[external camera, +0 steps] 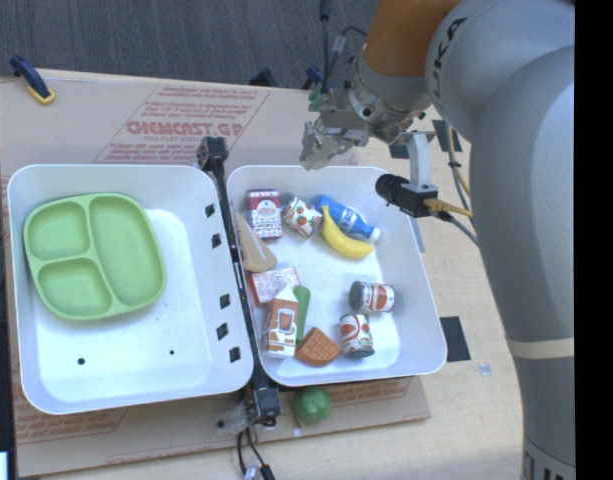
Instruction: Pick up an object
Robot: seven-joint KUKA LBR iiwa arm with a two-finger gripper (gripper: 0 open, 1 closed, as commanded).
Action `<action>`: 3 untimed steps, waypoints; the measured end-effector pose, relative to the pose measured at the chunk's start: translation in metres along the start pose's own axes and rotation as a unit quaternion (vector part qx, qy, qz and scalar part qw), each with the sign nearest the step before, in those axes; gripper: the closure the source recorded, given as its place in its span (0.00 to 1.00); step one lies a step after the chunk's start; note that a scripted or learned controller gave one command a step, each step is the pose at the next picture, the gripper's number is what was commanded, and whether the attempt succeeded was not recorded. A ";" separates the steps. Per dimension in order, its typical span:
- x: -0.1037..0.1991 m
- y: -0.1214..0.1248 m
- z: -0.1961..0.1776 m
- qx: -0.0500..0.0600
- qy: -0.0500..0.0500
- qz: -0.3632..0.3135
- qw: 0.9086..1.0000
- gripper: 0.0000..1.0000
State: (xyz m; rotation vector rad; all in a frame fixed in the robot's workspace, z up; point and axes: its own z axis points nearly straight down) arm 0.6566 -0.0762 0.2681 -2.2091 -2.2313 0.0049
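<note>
Gripper [324,148] hangs above the far rim of the right bin [416,313], nothing between its fingers as far as I can see; how far open, can't tell from this angle. Task not far along imo: no obj lifted, all items lie in the bin. Nearest candidates: banana [343,238] w/ blue bottle [348,219] touching it, small carton [264,213] just left. Two cans [372,297] nearer the front, orange wedge [317,347] beside. Left bin [126,368] has green tray [92,255]. Left to do: descend, grasp, lift
</note>
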 end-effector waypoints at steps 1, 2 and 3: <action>0.013 -0.030 0.026 0.000 0.000 0.003 1.000 1.00; 0.013 -0.091 0.022 0.000 0.000 0.003 1.000 1.00; 0.044 -0.119 0.018 0.000 0.000 0.002 1.000 1.00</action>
